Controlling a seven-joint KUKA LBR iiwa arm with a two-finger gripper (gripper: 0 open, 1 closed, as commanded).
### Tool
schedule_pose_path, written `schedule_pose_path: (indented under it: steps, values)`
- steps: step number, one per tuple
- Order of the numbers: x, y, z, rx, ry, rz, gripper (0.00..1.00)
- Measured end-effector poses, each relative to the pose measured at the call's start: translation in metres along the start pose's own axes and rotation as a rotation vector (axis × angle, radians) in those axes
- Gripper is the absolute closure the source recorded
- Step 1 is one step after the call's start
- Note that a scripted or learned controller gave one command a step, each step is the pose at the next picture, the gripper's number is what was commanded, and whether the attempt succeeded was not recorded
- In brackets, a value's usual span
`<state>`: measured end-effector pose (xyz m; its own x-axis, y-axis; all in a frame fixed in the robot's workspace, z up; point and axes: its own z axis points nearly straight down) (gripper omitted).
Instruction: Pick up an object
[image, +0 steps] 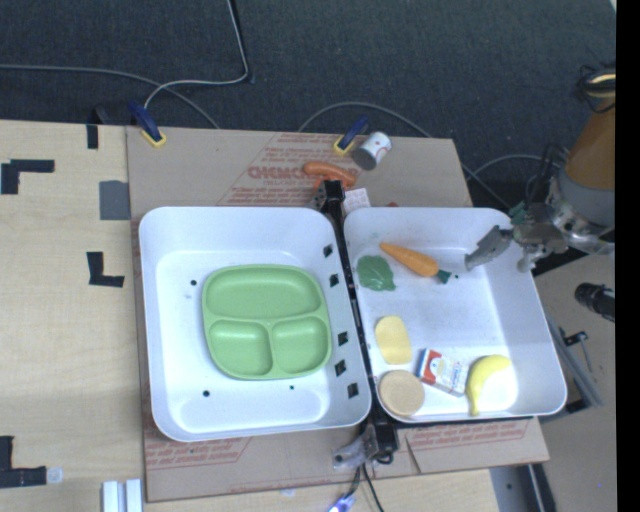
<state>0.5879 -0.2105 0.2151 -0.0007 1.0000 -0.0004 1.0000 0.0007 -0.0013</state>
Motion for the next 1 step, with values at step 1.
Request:
schedule_pose_path:
  steps: [1]
  values:
    - [0.0453,0.0350,0.1068,0.003,0.002,-0.001,0.00]
